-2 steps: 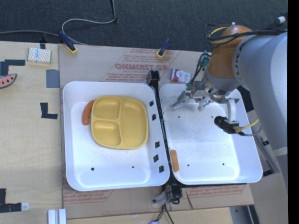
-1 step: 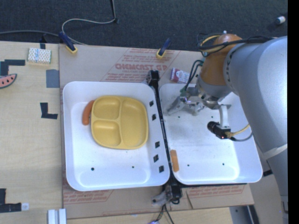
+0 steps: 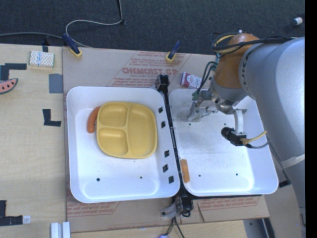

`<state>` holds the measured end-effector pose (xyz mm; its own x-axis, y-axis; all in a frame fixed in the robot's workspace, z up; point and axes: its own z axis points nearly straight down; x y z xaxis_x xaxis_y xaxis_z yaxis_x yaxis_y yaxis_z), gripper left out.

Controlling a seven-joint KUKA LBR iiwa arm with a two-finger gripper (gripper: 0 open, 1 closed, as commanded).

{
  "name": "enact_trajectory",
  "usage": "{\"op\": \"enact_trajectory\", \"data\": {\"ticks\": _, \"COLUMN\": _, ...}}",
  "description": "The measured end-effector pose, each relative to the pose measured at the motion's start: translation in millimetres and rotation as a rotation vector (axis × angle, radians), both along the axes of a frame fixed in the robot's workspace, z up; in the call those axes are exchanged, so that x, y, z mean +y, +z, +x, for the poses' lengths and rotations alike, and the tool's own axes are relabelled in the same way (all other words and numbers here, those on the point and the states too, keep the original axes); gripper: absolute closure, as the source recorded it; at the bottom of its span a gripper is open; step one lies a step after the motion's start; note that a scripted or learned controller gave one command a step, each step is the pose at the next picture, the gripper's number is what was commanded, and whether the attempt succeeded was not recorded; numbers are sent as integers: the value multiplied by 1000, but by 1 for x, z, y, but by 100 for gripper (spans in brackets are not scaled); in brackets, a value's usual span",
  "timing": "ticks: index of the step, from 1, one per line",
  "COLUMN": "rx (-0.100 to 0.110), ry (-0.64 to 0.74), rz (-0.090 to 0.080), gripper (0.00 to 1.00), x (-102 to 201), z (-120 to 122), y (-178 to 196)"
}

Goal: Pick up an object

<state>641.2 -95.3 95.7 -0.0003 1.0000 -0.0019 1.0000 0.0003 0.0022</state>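
Orange object half hidden under yellow tray, hand grip unclear

A single fixed camera is mounted above the table and looks down at a slant. It stands far enough back to frame both white bins whole: the left bin and the right bin sit side by side near the middle of the frame. The far edge of the view takes in a strip of dark carpet beyond the table. The near edge cuts the table just below the bins. The arm enters from the right and is cropped by the frame.
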Motion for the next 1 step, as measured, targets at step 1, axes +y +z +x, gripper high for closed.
{"op": "enact_trajectory", "data": {"ticks": 1, "rx": 3, "ry": 3, "rz": 3, "gripper": 100, "x": 65, "z": -54, "y": 89}}
